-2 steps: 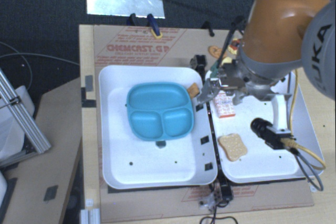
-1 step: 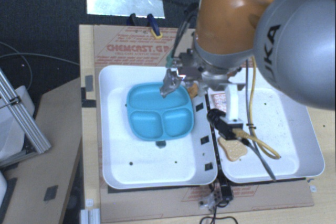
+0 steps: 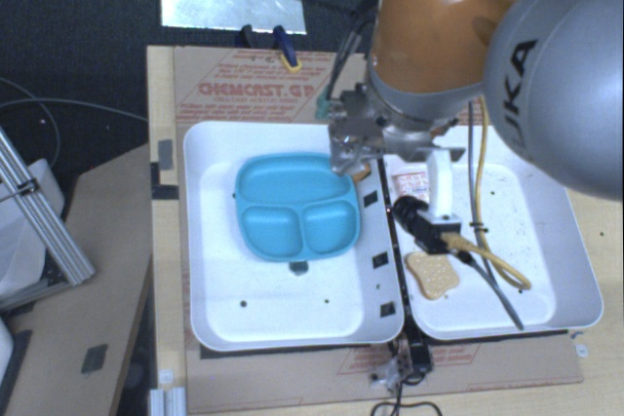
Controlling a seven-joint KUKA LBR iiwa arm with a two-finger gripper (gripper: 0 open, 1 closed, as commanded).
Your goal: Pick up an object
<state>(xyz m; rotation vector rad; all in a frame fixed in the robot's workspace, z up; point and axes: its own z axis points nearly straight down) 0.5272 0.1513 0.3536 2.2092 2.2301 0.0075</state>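
Inspection of the camera view. Two shallow white bins stand side by side on a brown cardboard sheet with red lettering [image 3: 244, 88] that covers the worktop.

The left white bin [image 3: 210, 239] holds a light blue plastic plate with three compartments [image 3: 297, 209]. The plate lies flat, slightly tilted in plan, in the upper middle of the bin floor. A small dark tab [image 3: 298, 267] lies just beside the plate's near edge.

The right white bin [image 3: 561, 239] holds a tan toast-shaped slice [image 3: 432, 274], lying flat near the bin's left wall. A small white packet with red print [image 3: 409, 182] lies further back, also near that wall.

The grey gripper [image 3: 348, 151] hangs at the back right corner of the blue plate, just beside the wall between the two bins. A small tan-orange shape [image 3: 361, 172] shows directly under it; its identity cannot be told. Whether the gripper is spread or closed cannot be told, and nothing is seen held in it. The toast-shaped slice and the packet are well apart from the gripper, across the dividing wall.
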